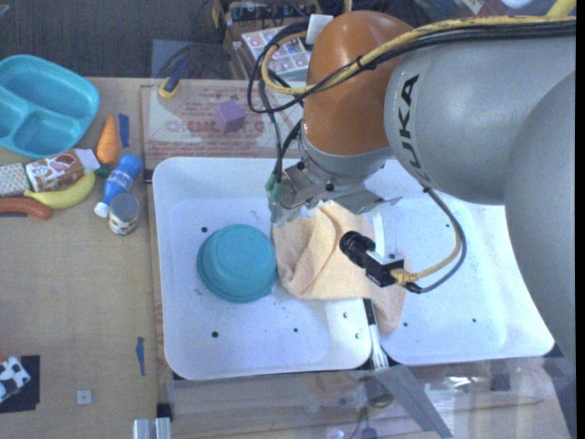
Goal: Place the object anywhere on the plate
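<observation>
A round blue plate (238,262) lies upside-down-looking in the left bin (183,199), near its middle. A crumpled yellow cloth (322,256) lies just right of the plate, touching its right edge and draped over the ridge between the two bins. My gripper (281,208) hangs under the orange wrist band (352,80), down at the cloth's upper left corner and close to the plate's upper right rim. The wrist hides where the gripper meets the cloth. A black cable fitting (366,252) sits over the cloth.
The right bin (475,309) lies partly beneath the big grey arm. On the bench left of the bins lie a small can (124,214), a blue bottle (119,181), a banana (64,193), a carrot (109,139) and a blue divided tray (41,103).
</observation>
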Controlling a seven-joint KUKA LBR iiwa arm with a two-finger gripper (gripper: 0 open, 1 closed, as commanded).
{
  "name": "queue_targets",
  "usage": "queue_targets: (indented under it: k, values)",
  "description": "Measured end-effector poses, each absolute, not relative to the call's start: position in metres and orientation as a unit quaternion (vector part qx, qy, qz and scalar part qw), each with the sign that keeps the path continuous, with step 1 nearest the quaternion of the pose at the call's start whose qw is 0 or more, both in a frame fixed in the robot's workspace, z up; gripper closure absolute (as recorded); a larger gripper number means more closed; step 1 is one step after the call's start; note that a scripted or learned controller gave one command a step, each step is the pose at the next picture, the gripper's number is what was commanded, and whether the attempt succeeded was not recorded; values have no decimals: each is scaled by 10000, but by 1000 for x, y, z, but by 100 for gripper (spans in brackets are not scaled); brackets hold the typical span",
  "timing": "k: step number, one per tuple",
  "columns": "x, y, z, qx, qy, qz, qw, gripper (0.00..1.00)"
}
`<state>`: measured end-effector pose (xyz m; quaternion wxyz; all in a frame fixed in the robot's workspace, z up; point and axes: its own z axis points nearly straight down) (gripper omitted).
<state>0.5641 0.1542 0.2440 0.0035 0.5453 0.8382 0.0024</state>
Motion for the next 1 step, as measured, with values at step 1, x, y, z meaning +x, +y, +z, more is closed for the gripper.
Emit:
queue_targets:
  k: [1]
  values:
    - [564, 154, 244, 5453, 8383, 22, 34, 0]
